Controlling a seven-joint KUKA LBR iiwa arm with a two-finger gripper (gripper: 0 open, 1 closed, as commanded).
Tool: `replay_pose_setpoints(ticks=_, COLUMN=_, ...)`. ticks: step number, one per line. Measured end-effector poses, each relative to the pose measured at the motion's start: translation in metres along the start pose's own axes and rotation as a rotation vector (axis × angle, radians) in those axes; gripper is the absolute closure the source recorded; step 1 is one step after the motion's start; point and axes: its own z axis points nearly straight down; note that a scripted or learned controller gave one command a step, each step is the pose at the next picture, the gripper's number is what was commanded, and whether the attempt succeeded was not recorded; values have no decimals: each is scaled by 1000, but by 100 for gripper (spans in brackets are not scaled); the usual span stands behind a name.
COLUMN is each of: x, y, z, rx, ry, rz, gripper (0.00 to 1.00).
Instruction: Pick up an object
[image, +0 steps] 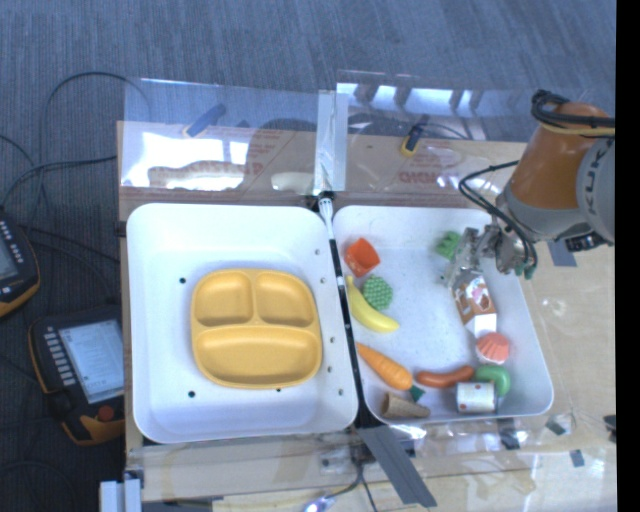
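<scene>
Arm: the grey arm with its orange band reaches in from 3 o'clock, and the gripper (487, 250) hangs low over the right bin (420, 300) near that bin's 1 o'clock corner.
Fingers: their state cannot be told; the wrist hardware and cables blur together there.
Nearest thing: a green toy piece (448, 243) lies just beside the gripper at its 9 o'clock, and a brown wrapped packet (472, 296) lies just below it at 6 o'clock.
Other things in the right bin: an orange-red block (361, 255) at 11 o'clock, a green dotted round piece (378, 292) and a banana (370, 313) toward 9 o'clock, a carrot (385, 367) at 7 o'clock, a sausage (444, 377) and a white cup (476, 397) at 5 o'clock.
Left bin: the left bin (160, 300) holds a yellow divided tray (256, 327) at its centre.
Handling judgement: these look like light, stiff plastic play food with smooth, slippery skins, so rounded ones may squirt out of a pinch. The packet looks soft and crinkly.
Where to hold: across the narrow width of the green piece, or across the packet's middle.
</scene>
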Motion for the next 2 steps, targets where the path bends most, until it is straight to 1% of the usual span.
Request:
replay_pose_setpoints(ticks=1, x=0, y=0, z=0, rx=0, ry=1, rz=-1, gripper=0)
replay_pose_setpoints(ticks=2, x=12, y=8, z=12, rx=-3, ry=8, rz=52, gripper=0)
